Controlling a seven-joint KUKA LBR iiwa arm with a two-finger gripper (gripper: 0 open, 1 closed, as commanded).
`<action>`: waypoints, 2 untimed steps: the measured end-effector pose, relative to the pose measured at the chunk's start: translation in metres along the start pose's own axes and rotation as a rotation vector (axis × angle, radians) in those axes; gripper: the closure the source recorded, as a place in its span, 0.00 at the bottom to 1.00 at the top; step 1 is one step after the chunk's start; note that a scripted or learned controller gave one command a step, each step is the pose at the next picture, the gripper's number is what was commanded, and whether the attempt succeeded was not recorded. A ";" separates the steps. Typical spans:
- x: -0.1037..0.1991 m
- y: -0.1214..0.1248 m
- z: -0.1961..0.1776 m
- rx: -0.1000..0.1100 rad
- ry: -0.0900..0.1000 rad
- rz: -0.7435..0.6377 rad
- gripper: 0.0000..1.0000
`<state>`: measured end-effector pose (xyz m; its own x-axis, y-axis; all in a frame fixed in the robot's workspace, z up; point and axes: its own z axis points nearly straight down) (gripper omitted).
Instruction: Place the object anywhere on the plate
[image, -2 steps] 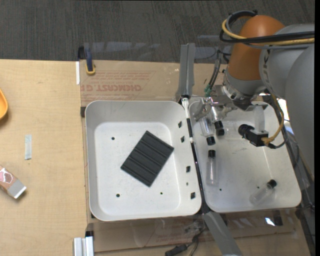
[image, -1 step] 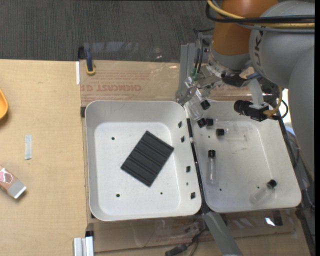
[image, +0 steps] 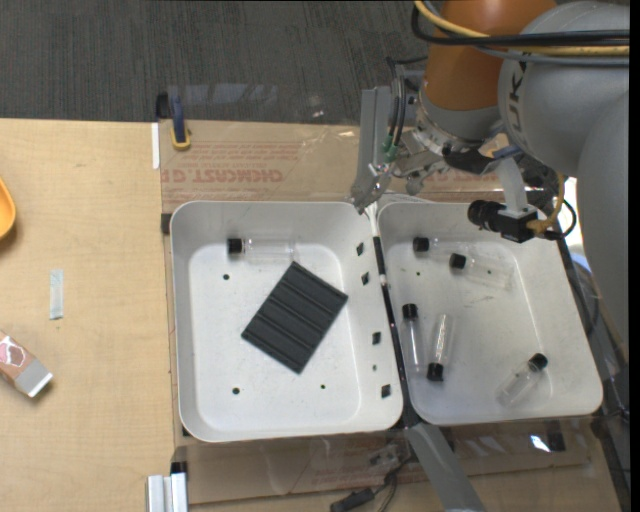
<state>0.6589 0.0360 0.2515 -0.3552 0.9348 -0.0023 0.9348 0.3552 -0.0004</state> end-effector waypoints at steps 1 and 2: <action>-0.001 0.000 -0.009 0.000 -0.003 -0.001 1.00; 0.045 0.018 -0.097 0.001 0.000 0.061 1.00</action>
<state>0.6593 0.0846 0.3486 -0.2974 0.9548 -0.0019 0.9548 0.2974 -0.0008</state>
